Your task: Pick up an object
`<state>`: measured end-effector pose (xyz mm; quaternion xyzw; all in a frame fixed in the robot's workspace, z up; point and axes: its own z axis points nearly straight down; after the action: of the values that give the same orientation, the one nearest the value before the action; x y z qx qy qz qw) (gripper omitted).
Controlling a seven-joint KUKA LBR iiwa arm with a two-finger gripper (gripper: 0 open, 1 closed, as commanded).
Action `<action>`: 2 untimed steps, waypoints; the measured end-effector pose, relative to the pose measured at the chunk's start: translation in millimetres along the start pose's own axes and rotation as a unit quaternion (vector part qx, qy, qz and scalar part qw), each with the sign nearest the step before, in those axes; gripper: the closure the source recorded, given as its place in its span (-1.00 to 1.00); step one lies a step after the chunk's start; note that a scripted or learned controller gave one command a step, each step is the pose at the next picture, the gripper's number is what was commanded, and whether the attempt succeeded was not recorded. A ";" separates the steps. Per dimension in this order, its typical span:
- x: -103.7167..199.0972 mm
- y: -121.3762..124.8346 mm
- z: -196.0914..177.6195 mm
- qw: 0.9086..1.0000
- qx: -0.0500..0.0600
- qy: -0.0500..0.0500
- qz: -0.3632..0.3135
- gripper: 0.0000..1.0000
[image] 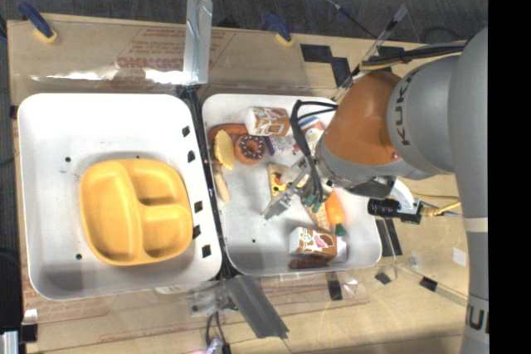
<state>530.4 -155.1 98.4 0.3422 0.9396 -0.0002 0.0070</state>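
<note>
Arm (431,116): grey, reaching in from the right, orange band (365,124) over the right bin's far right part.
Gripper (282,196): low over the middle of the right bin, pointing left; metal fingers (275,207) splayed somewhat apart, nothing seen between them; tips just above or on the bin floor, cannot tell which.
Cables (303,137): black, looping from the wrist across the bin's upper middle.
Right bin (249,249): white, shallow, cluttered along top and right.
Carton (267,121): white with brown print, lying at the bin's top edge.
Donut (250,148): brown ring, just below the carton, upper left of bin, well apart from the fingers.
Banana (224,150): yellow piece just left of the donut, near the left wall.
Yellow bit (277,177): small, right beside the gripper's upper side; kind unclear.
Carrot (334,210): orange, green end up, just right of the gripper, partly under the wrist.
Box (318,243): white and brown, lying on its side at the bin's lower right, below the carrot.
Left bin (50,128): white, beside the right bin, walls touching at the middle.
Tray (137,210): yellow, divided into compartments, flat in the middle of the left bin.
Bench (108,46): brown board under both bins, blue clamps (39,22) on the far edge, grey tape (197,37) above the seam.
</note>
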 end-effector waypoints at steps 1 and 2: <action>13.2 35.4 0.4 0.998 -0.001 0.000 0.064 -1.00; 11.6 36.6 -10.7 0.998 -0.001 -0.002 0.061 1.00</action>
<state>544.9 -119.5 109.1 0.3985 0.9171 0.0009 0.0091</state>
